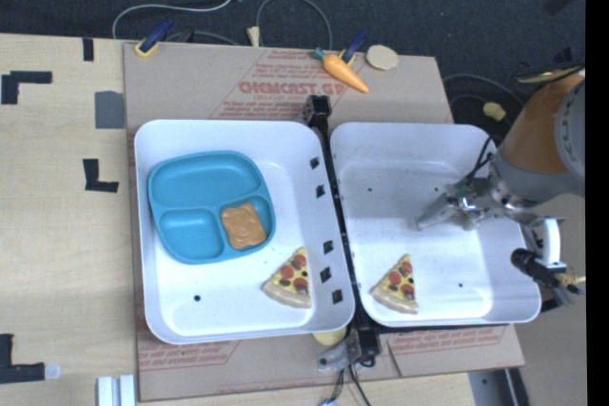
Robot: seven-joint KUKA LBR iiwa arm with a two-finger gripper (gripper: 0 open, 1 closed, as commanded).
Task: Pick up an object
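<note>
Even soft light, slightly blurry

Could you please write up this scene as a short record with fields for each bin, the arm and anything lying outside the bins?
left bin: blue divided plate with a brown toast piece in its lower right section; pizza slice on the bin floor near the lower right corner
right bin: second pizza slice near the lower left
hand: low over the right bin, above and to the right of that slice, apart from it
outside the bins: toy carrot and a tan disc on the cardboard behind
</note>
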